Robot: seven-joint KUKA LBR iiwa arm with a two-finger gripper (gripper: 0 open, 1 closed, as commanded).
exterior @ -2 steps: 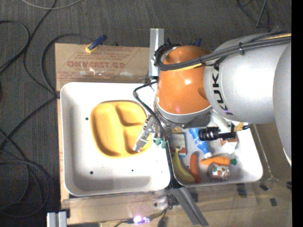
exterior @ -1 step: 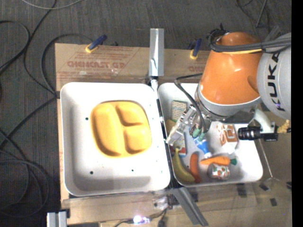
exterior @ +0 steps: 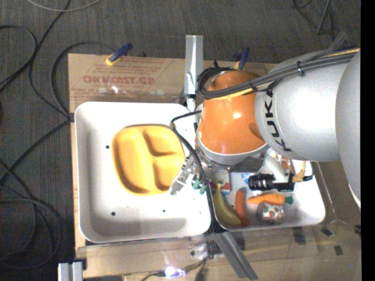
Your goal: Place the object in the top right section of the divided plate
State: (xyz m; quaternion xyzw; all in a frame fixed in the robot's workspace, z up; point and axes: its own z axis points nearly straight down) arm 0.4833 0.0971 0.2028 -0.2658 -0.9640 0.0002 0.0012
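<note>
The yellow divided plate (exterior: 146, 157) lies in the left white bin (exterior: 94, 215), with a large section on its left and two smaller ones on its right. My gripper (exterior: 184, 178) hangs just off the plate's lower right rim, near the wall between the two bins. The orange band and grey arm cover what lies above it. I see nothing clearly held at its tip. A small green bit (exterior: 201, 186) shows beside the gripper.
The right bin (exterior: 316, 206) holds a yellow banana (exterior: 225, 206), an orange carrot (exterior: 239, 201), another orange piece (exterior: 266, 199) and a round red and grey item (exterior: 270, 213). The arm hides much of that bin. Cardboard (exterior: 117, 81) lies behind the left bin.
</note>
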